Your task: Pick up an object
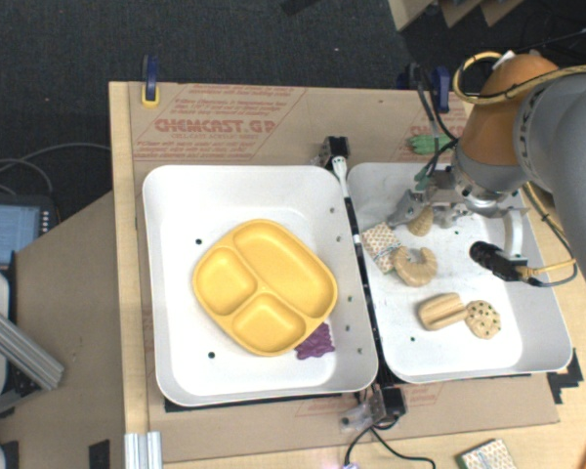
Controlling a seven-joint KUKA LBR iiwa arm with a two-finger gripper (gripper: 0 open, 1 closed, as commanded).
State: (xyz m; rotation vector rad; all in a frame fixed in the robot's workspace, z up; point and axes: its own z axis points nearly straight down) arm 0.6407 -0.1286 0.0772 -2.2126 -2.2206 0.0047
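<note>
Broadly: table (225, 115) carried two white bins. Left bin (171, 262) held yellow divided plate (264, 286), purple scrap (315, 342) touching its 5 o'clock edge. Right bin (527, 345) held small food-like pieces. Pincer (422, 213) sat low at bin's 10 o'clock, beside tan piece (420, 225); whether spread or pinching, could not tell. Curled pastry piece (416, 266) lay mid-bin; bread piece (440, 311) and cookie (482, 319) at 6 o'clock, touching. All looked light, rigid, probably smooth plastic. Bread piece: best taken across short sides.
</note>
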